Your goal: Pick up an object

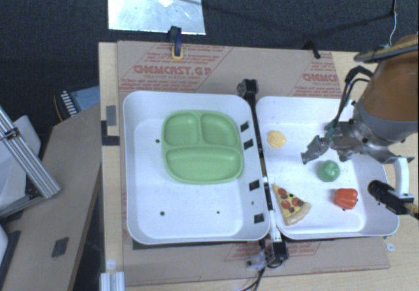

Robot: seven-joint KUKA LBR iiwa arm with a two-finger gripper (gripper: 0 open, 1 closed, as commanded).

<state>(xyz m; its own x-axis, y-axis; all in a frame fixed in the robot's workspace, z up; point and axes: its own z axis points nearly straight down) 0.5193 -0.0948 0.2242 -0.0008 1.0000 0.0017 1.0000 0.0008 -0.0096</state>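
Note:
In the right bin (308,105) lie a small yellow piece (276,139), a green ball (328,169), a red pepper (346,198) and a pizza slice (292,205). My gripper (316,150) hangs over the right bin, reaching in from the right. It sits just up and left of the green ball and to the right of the yellow piece. Nothing shows held in it.
The left bin (141,205) holds a green divided plate (201,147). A black divider with clips (256,152) runs between the bins. The arm's grey and orange body (393,100) covers the right bin's far right side.

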